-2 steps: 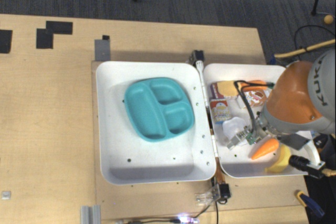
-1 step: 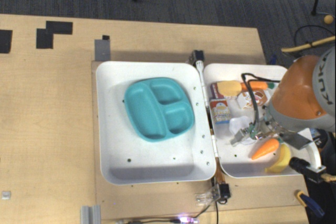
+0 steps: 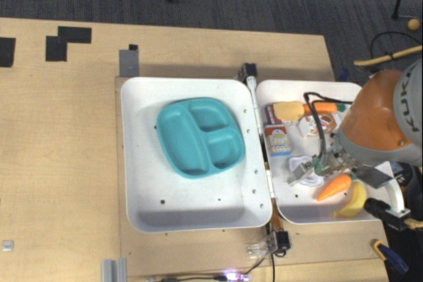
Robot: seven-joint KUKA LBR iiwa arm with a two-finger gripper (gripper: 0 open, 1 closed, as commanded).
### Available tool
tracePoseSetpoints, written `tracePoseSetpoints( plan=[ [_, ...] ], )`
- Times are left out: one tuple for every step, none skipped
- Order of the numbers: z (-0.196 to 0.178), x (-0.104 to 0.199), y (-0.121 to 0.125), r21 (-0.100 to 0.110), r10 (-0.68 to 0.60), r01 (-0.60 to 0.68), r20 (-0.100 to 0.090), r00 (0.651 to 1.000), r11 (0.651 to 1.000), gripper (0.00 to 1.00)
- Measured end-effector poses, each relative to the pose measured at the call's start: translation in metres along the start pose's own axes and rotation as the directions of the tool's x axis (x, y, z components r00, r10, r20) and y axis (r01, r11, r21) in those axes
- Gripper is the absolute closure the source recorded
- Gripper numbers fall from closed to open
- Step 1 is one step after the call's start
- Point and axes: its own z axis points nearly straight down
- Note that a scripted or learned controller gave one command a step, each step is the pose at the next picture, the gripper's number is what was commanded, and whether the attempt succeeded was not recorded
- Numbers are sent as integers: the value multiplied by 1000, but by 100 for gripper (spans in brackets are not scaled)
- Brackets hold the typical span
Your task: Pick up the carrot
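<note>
The orange carrot (image 3: pixel 334 186) lies near the front of the right bin (image 3: pixel 297 213), tilted, with its thick end toward the bin's right side. My gripper (image 3: pixel 305 172) hangs low over the bin floor just left of the carrot's narrow tip, close to it. Nothing is visibly held. The arm's orange band and grey wrist cover the bin's right part.
A yellow banana (image 3: pixel 353 200) rests just right of the carrot at the front corner. A red-and-white box (image 3: pixel 277 139), a yellow block (image 3: pixel 287 110) and an orange item (image 3: pixel 325 107) lie at the bin's back. A teal divided plate (image 3: pixel 200 135) sits in the left bin (image 3: pixel 142 208).
</note>
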Motion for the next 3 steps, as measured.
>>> tracePoseSetpoints(
  plan=[
    [40, -24, -9, -1, -122, 122, -3, 993, 993, 0],
    [41, -7, -1, -4, 130, -130, 1, 991, 991, 0],
    [41, -53, -20, -1, -268, 268, 4, 963, 963, 0]
  ],
)
